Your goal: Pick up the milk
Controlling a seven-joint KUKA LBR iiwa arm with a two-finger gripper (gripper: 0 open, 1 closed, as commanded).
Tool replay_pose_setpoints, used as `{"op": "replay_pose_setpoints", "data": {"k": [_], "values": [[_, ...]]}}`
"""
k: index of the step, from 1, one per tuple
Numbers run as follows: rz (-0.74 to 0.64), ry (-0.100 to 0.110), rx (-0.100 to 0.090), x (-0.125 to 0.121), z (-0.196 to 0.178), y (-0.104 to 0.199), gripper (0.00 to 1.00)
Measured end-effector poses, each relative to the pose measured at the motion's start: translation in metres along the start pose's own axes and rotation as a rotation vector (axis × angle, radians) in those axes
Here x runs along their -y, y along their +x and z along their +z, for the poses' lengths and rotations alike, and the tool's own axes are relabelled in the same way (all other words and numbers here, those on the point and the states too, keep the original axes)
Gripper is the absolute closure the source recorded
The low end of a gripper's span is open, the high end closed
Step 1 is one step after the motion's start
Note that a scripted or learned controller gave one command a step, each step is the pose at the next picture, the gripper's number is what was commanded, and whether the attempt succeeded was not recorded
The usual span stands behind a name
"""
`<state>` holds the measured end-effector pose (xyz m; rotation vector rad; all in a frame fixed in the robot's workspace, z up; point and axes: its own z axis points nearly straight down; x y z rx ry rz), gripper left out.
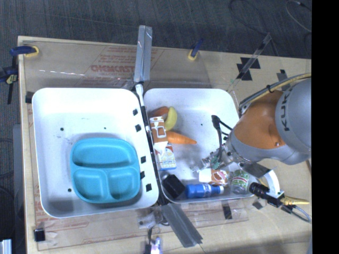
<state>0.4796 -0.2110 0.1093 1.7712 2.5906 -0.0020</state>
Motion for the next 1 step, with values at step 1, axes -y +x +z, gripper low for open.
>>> {"op": "replay_pose_setpoints", "data": {"k": [1], "values": [[0.0,0.0,0.001,0.0001,-0.0001,-0.0001,0.0]]}}
